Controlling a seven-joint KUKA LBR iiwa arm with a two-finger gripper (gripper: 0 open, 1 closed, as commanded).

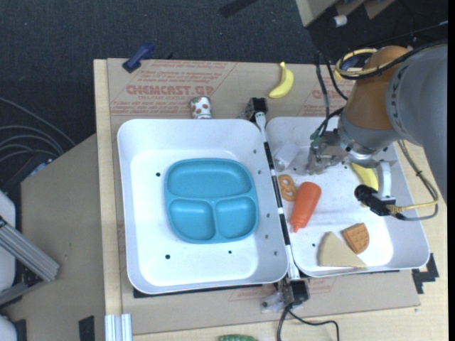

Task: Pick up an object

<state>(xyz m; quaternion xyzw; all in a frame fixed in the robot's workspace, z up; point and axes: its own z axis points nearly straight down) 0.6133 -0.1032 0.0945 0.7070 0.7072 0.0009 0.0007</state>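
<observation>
Two white bins side by side. Left bin point(135, 212): one blue divided tray point(211, 199), flat. Right bin point(409, 222): orange carrot point(306, 204) beside pretzel point(286, 187) (touching or not, unclear), bread slice point(337, 251), crust piece point(356, 237), yellow item point(364, 174) partly under arm. Gripper point(318, 155) low at bin's rear; finger state indeterminable.

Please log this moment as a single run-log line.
gripper: low in right bin, grip unclear | carrot: lying beside pretzel | blue tray: in left bin
</observation>
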